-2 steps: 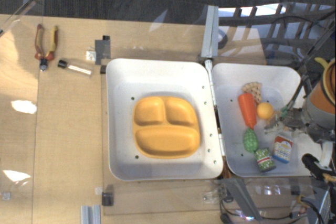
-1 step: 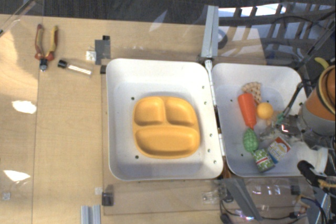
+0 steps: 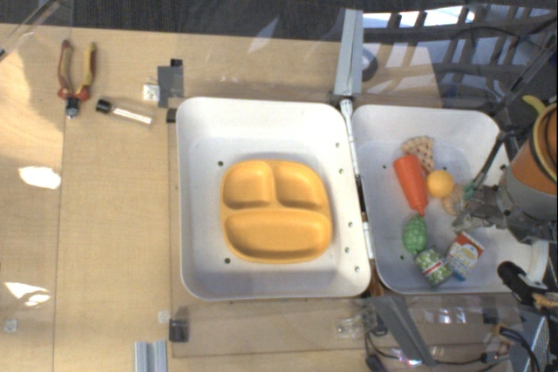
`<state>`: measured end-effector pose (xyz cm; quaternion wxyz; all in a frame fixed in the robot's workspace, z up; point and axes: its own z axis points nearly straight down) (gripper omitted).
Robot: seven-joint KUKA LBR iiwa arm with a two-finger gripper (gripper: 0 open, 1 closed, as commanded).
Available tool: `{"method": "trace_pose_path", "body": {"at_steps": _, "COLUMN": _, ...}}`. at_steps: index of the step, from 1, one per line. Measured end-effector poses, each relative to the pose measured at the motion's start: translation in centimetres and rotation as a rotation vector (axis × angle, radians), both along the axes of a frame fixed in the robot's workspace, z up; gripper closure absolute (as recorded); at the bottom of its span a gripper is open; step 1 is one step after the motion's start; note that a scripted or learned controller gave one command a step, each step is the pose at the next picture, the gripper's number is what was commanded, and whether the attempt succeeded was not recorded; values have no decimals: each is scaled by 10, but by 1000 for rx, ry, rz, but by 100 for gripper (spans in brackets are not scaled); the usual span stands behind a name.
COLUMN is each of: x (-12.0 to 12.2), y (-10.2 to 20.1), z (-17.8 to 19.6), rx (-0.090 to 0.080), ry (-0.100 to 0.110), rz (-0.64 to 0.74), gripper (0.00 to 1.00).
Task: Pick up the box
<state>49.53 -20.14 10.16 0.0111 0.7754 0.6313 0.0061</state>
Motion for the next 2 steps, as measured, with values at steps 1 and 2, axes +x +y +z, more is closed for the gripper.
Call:
{"method": "trace_pose_path", "body": {"at_steps": 1, "x": 0, "y": 0, "z": 0, "rx": 0, "ry": 0, "rz": 0, "gripper": 0}}
{"method": "trace_pose_path", "body": {"at_steps": 2, "x": -4, "y": 6, "z": -12, "rx": 3, "ry": 9, "rz": 62, "gripper": 0}}
